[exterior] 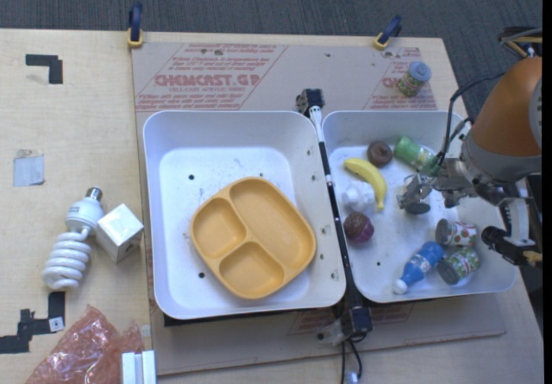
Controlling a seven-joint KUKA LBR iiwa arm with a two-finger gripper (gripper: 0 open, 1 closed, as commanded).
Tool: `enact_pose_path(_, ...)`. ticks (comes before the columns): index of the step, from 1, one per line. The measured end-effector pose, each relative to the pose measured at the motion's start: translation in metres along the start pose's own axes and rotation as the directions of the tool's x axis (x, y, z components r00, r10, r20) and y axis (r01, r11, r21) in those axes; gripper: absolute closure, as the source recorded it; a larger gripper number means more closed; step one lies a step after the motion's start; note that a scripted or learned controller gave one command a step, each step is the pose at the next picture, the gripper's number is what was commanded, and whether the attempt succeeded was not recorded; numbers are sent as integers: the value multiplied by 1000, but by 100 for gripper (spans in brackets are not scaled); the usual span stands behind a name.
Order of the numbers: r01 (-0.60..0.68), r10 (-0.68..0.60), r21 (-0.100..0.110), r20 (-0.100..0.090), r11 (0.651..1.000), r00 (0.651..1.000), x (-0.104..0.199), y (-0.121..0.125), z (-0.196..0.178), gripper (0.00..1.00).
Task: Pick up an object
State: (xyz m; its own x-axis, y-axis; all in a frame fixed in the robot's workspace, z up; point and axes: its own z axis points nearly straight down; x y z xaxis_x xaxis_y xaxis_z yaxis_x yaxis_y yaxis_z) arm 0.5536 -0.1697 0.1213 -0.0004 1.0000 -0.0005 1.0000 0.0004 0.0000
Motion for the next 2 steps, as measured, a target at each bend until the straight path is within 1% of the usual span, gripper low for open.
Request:
enact_pose_path(1,0,0,-1,0,1000,1000,52,51,14,0)
enact_pose_path(2,1,-1,-7,4,1000,1000,50,53,1,100)
